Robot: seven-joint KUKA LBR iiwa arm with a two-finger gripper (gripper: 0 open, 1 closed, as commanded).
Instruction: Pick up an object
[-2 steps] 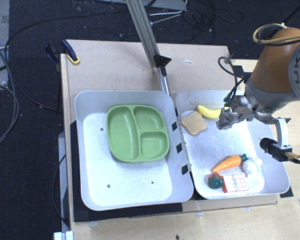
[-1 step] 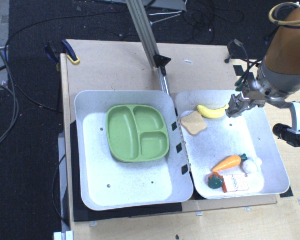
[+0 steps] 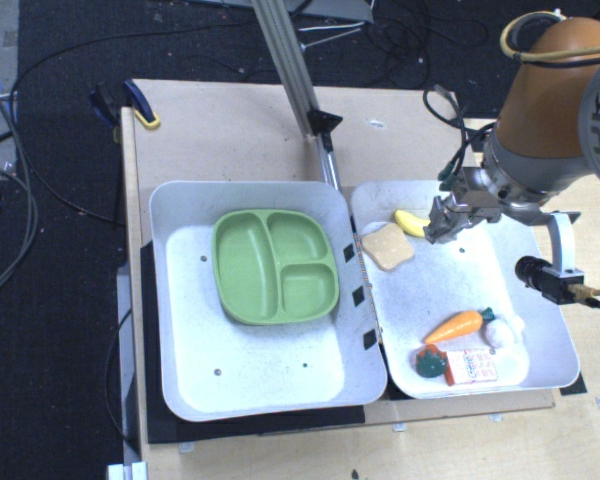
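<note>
Nearest the camera, in the right-hand shallow white bin [image 3: 540, 363]: a small red-and-white carton [image 3: 471, 367] lying flat beside a dark green toy vegetable [image 3: 431, 363], with an orange plastic carrot [image 3: 454, 326] just above them and a pale round piece [image 3: 499, 334] at its leafy tip. Farther back in the same bin, a tan slice of toy bread [image 3: 387, 247] near the left wall, touching or nearly touching a yellow plastic banana [image 3: 411, 223]. Poised low over the bin's far half, just right of the banana, the end effector [image 3: 442, 226] of the grey arm with the orange band [image 3: 553, 78]; spread or pressed together, cannot tell, and nothing seen pinched. In the left-hand shallow white bin [image 3: 190, 368]: a green three-compartment plastic tray [image 3: 276, 265], set toward the far side, its compartments bare. Beyond both bins, light wooden bench [image 3: 220, 133] and a slanted grey metal post [image 3: 285, 48].
</note>
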